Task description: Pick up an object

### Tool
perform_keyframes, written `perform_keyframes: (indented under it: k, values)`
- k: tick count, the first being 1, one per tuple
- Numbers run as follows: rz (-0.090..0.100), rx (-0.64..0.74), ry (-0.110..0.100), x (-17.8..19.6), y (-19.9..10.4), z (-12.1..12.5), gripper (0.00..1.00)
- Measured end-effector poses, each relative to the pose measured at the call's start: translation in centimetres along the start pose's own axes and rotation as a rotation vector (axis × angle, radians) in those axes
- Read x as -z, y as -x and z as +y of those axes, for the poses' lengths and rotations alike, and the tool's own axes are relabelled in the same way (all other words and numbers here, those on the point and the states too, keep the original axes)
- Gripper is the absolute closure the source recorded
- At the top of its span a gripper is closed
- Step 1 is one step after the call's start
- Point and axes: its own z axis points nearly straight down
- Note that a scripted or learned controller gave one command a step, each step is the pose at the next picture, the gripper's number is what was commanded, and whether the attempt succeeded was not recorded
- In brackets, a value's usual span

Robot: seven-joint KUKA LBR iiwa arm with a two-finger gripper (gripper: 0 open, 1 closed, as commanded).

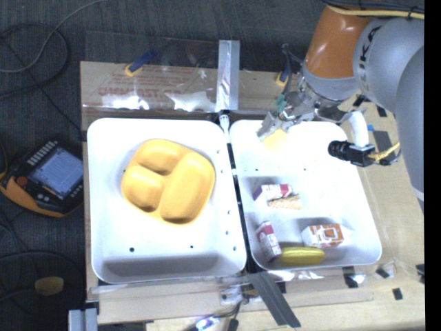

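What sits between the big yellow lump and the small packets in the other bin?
In the camera view, the two bins' adjoining rims lie between the yellow lump and the packets; the rest is bare white bin floor.

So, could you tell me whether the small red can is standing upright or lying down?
Lying down: the red can rests on its side in the right bin, beside the yellow-green piece.

We cannot make out the gripper (274, 128) clearly: its fingers blur together over a small pale yellow object (275, 138) at the right bin's (358, 185) far rim, so contact is unclear. The arm (386, 54) is cut off by the top and right edges. Labels on the small packets (278, 194) are too small to read.
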Motion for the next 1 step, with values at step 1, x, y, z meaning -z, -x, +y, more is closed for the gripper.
perform_keyframes:
  k: [1]
  values:
    - [-0.002,0.057,-0.002,-3.1,-0.34,-1.13,1.0]
